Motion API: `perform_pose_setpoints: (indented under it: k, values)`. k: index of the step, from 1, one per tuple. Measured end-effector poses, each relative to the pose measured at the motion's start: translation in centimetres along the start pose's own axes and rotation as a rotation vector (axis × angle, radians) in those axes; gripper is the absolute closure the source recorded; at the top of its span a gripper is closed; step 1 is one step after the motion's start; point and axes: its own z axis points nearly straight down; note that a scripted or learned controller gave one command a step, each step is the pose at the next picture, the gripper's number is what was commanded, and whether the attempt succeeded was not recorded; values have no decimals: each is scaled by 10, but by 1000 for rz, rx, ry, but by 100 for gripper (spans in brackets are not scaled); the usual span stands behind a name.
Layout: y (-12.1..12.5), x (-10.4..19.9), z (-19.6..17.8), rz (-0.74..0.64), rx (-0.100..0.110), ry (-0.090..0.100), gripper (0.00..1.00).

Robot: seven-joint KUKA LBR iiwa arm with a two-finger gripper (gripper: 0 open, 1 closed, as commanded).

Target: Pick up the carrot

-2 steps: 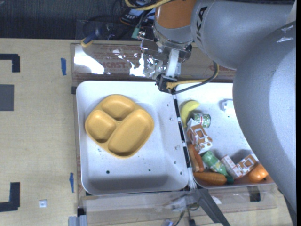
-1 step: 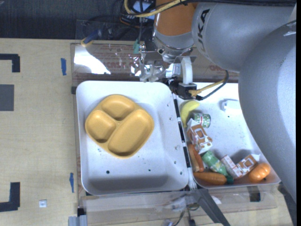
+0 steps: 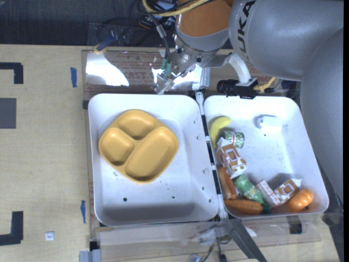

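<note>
The carrot [image 3: 244, 206] lies flat in the front of the right bin [image 3: 283, 146], along its near wall, orange and tapered, partly under other items. My gripper [image 3: 166, 79] hangs beyond the far edge of the left bin [image 3: 109, 201], close to the bins' shared divider. It is well away from the carrot, and I see nothing in it. The grey arm with its orange band fills the upper right.
A yellow divided plate [image 3: 139, 144] sits in the left bin. The right bin also holds a yellow fruit [image 3: 218, 127], small cartons [image 3: 232, 158], a green item [image 3: 248, 189], a reddish stick [image 3: 228, 184] and an orange round fruit [image 3: 301, 199], all crowding the carrot.
</note>
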Motion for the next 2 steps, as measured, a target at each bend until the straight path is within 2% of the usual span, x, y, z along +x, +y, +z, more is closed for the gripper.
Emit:
perform_pose_setpoints:
  k: [1, 2]
  values:
    - [23, 26, -17, -275, -3, -2, 100]
    - [9, 24, -40, -529, -4, -3, 100]
